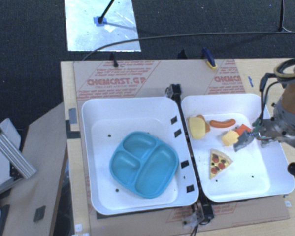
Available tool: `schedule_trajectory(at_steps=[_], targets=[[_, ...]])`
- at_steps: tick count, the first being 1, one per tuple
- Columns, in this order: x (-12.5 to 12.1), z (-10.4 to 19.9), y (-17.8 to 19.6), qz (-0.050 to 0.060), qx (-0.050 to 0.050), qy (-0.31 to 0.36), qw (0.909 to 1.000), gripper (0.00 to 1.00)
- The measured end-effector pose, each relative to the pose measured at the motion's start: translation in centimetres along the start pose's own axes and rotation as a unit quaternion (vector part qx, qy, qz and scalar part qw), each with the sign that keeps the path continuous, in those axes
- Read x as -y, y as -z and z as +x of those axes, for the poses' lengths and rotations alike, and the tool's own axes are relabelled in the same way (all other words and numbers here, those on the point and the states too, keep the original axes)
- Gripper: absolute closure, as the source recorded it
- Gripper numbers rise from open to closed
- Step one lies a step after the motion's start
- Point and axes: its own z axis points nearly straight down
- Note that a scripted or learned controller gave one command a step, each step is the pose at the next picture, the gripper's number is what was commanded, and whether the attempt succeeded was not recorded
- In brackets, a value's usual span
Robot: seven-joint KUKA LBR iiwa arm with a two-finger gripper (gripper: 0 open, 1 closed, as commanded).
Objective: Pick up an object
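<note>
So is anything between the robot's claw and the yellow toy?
Nothing visible. The gripper sits right beside the yellow toy in the right bin, with no gap showing. An orange piece lies behind them, the pizza slice in front.

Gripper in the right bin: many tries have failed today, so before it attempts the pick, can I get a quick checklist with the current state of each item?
1. Gripper is over the right white bin, beside the food pieces: ok.
2. Yellow cheese-like block lies right at the gripper tip: ok.
3. Small orange piece crowds that same spot: not ok.
4. Object between the fingers: cannot tell.
5. Pizza slice toy lies apart from the others, free to approach: ok.
6. Red sausage toy and yellow bun-like piece sit away from the gripper: ok.
</note>
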Motion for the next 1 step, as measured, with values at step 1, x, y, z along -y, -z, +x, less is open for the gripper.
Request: schedule_trajectory(at_steps=[1], targets=[[-0.22, 0.02, 0.46, -0.005, 0.001, 0.001, 1.0, 0.0]])
